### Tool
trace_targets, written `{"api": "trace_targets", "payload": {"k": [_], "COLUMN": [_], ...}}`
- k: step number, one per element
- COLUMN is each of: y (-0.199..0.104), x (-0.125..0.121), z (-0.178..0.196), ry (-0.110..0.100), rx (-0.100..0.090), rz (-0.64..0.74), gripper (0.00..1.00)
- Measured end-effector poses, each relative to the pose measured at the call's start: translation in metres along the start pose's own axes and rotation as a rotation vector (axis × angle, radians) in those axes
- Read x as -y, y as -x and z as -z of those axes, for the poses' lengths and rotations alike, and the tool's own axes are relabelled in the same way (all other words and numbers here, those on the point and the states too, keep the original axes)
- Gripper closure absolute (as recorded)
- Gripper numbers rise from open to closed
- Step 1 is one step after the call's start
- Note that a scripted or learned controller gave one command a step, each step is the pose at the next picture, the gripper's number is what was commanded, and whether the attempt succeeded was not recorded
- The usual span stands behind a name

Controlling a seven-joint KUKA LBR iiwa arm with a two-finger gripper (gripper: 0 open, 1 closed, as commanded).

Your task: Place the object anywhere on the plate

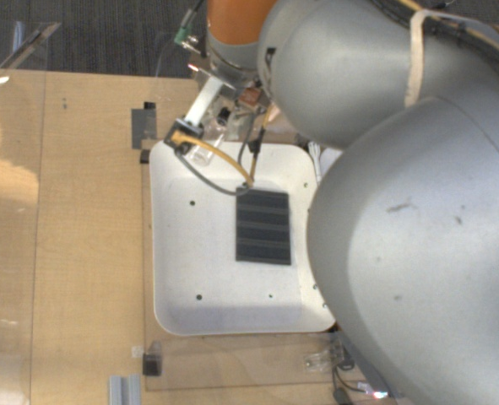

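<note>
My gripper [230, 118] hangs over the far rim of the white bin [181, 268], under the orange band of the arm. A black ribbed rectangular block [263, 227] sits near the middle of that bin, just below and to the right of the gripper. A yellow cable and a grey cable from the wrist run down to the block's upper left corner. I cannot tell if the block rests on the bin floor. Nothing shows between the gripper and the block.
The grey arm [401, 184] covers the right half of the view and the bin's right side. Pale wooden bench [63, 226] lies left of the bin. Small dark brackets stand at the bin's far left corner [143, 125] and near left corner [152, 363].
</note>
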State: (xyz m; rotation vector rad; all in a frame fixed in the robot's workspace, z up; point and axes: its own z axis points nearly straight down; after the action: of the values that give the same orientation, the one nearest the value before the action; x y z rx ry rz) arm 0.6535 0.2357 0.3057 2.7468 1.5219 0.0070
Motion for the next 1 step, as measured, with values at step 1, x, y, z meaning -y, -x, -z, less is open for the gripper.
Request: {"api": "trace_targets", "payload": {"k": [1], "y": [-0.0001], "x": [0.0004], "z": [-0.0003], "ry": [-0.001], "rx": [0.0], "rz": [0.0], "gripper": [0.0]}}
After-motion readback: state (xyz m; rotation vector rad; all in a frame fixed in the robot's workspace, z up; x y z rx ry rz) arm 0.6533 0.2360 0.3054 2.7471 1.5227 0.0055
